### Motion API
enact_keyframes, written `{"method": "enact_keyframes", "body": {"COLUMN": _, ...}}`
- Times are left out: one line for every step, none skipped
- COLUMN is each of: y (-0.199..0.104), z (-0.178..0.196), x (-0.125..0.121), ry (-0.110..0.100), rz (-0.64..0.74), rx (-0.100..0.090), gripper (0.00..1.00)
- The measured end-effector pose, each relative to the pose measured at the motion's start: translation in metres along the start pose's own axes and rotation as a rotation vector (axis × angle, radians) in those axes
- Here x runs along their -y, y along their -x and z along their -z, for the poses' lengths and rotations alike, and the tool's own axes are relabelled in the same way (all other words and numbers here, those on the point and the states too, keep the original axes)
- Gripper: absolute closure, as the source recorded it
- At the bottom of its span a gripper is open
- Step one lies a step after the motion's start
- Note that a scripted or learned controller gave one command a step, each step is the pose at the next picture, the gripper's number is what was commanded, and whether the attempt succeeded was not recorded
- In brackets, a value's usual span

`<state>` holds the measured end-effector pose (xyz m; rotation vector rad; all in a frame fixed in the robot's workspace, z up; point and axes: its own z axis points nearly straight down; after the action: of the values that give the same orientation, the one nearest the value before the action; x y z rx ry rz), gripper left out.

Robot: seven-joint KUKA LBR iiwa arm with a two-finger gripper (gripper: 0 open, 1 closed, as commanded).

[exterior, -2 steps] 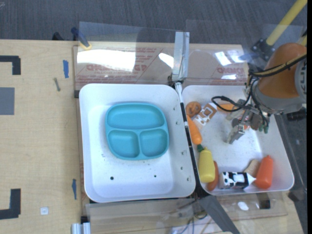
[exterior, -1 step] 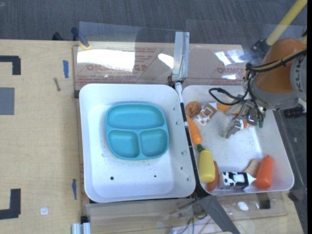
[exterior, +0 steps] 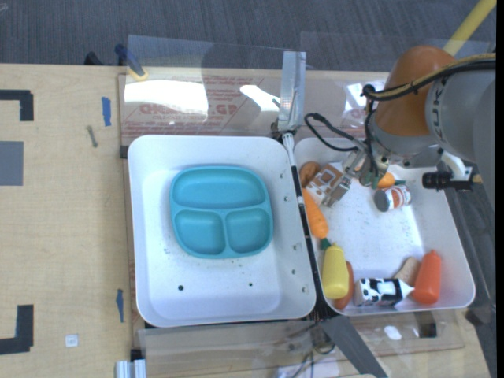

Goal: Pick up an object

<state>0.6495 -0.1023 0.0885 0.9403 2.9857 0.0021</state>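
Note:
My gripper (exterior: 339, 187) hangs low over the back left corner of the right bin (exterior: 461, 250), under the grey arm with the orange band (exterior: 413, 93). Just to its left lies a brown and white item (exterior: 317, 178); whether they touch I cannot tell. An orange carrot (exterior: 316, 219) lies along the bin's left wall below the gripper. A small grey and orange can (exterior: 391, 198) sits to its right. Along the front edge are a yellow item (exterior: 335, 271), a black and white cow toy (exterior: 383, 290) and a red-orange item (exterior: 428, 278).
The left bin (exterior: 150, 290) holds a blue divided plate (exterior: 222, 211). A metal post (exterior: 291, 93) stands behind the divider between the bins. Black cables (exterior: 335, 136) loop from the arm above the gripper. The wooden bench (exterior: 55, 235) extends to the left.

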Motion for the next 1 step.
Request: {"method": "enact_keyframes", "body": {"y": 0.0401, "z": -0.0005, "x": 0.0427, "ry": -0.001, "rz": 0.392, "rx": -0.008, "gripper": 0.0}}
